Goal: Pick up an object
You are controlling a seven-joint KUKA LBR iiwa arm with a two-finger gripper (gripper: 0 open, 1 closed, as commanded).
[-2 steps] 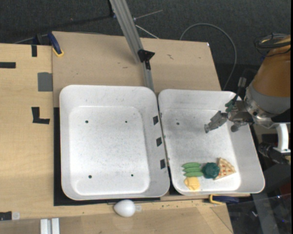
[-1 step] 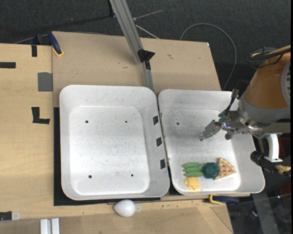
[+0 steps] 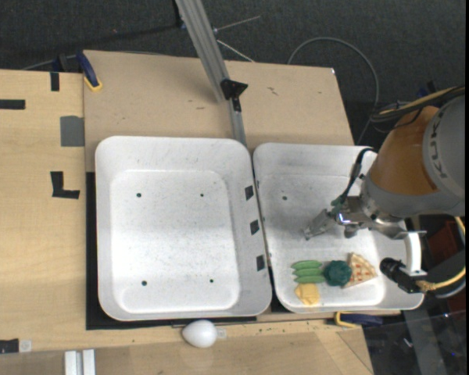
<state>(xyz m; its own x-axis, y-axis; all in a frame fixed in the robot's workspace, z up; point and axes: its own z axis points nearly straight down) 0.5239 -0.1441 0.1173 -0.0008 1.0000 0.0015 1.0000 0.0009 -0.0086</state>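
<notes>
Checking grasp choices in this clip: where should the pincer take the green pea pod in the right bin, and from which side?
Probably from straight above, closing across the pea pod's narrow width near its free left end. It lies flat and long, left to right; its right end meets the dark green toy, and a yellow piece crowds its near side.

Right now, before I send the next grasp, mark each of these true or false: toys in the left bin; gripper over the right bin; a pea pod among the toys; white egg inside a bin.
1. The toys lie in the left bin. False: they cluster in the right bin, near its front edge.
2. The gripper is over the right bin. True.
3. A green pea pod lies among the toys. True.
4. The white egg sits inside a bin. False: it rests on the bench, in front of the left bin.
</notes>
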